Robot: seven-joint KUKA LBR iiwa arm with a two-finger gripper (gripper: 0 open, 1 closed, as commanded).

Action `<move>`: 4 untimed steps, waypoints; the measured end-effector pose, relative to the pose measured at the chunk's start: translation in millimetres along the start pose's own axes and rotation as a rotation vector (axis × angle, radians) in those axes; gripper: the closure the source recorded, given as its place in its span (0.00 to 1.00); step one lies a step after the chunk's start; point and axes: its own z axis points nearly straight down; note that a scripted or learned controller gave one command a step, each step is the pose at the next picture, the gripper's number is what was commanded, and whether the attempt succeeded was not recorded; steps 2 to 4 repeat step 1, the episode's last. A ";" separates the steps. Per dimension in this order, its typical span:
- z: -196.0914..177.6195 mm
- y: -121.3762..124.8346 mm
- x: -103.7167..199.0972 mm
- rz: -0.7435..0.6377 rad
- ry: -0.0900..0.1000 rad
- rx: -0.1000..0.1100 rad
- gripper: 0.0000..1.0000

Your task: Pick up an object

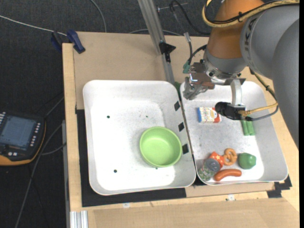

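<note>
My gripper [193, 88] hangs below the orange-banded wrist, over the far left corner of the right bin [270, 141], close to the divider between the bins. A small white carton [209, 115] with red and blue print lies just in front and to the right of it, apart from it. A green block [247, 127] lies further right. At the bin's near edge sit a green pepper-like toy [246, 160], a pretzel [230, 156], an orange toy [216, 157], a grey round can [211, 166] and a red sausage [227, 175]. I see nothing held.
A lime green bowl [160, 147] sits in the left bin [109, 103] near the divider. A slanted metal pole [154, 27] rises behind the bins. A black part with a yellow cable [229, 110] hangs beside the carton.
</note>
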 end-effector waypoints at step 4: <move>3.8 3.7 52.3 0.000 0.000 0.000 1.00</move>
